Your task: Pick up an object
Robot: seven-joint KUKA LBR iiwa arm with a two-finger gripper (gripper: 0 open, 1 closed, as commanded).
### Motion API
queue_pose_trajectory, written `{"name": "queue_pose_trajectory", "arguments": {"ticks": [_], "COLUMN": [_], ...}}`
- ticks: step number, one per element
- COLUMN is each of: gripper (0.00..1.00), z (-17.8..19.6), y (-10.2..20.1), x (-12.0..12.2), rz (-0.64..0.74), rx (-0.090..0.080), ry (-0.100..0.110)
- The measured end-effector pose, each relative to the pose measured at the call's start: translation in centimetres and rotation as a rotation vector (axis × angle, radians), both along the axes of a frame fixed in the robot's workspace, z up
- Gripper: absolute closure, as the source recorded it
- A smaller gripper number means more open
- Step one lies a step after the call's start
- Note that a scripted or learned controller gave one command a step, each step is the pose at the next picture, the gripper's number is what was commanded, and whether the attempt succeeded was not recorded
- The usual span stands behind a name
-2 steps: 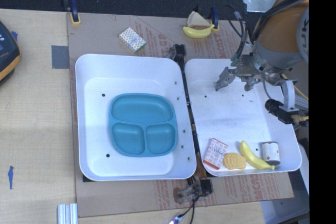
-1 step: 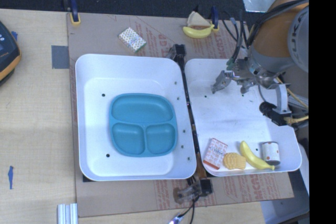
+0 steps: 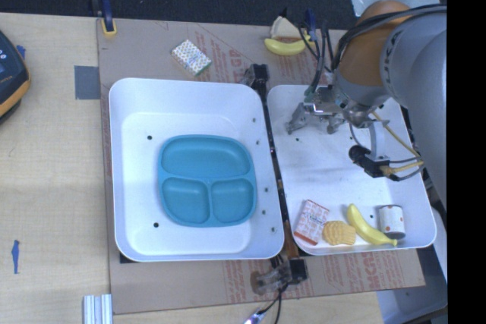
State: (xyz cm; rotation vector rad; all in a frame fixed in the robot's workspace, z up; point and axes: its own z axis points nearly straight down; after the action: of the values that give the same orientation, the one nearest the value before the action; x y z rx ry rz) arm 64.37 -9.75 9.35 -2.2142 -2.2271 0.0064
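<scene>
Nearest us, along the lower edge of the right bin (image 3: 300, 163), we see four small things in a row. At the left lies a red and white packet (image 3: 310, 221), tilted a little. Just beside it sits a round cracker (image 3: 339, 233), and touching that is a yellow banana (image 3: 367, 226), its long axis running from upper left to lower right, with the upper tip pointing toward the middle of the bin and the lower end near a small white can (image 3: 391, 220) lying on its side in the lower right corner.

In the left bin (image 3: 125, 163), at the centre of the frame, we see a blue divided plate (image 3: 206, 180) lying flat, with one wide compartment above and two smaller ones below.

Farther up, in the upper part of the right bin, the gripper (image 3: 311, 120) hangs over bare white floor, well apart from the row of things below. Its two fingers stand apart, one reaching toward the left wall of the bin, with nothing between them. The grey arm (image 3: 418, 57) with its orange band comes in from the upper right.

Beyond the bins, on the cardboard near the top of the frame, we see a second banana (image 3: 285, 46) beside a pale wedge, and to the left a small patterned box (image 3: 190, 57). At the far left edge sits a black and yellow device (image 3: 11, 72)
</scene>
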Motion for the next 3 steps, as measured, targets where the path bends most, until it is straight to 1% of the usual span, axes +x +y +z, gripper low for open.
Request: {"name": "queue_pose_trajectory", "arguments": {"ticks": [1, 2, 3], "gripper": [0.0, 0.0, 0.0], "z": [-0.1, -0.2, -0.1], "y": [-2.6, -0.8, -2.0], "x": [1.3, 0.5, 1.3], "rz": [-0.004, 0.0, -0.003], "rx": [0.001, 0.001, 0.001], "ry": [-0.002, 0.001, -0.002]}}
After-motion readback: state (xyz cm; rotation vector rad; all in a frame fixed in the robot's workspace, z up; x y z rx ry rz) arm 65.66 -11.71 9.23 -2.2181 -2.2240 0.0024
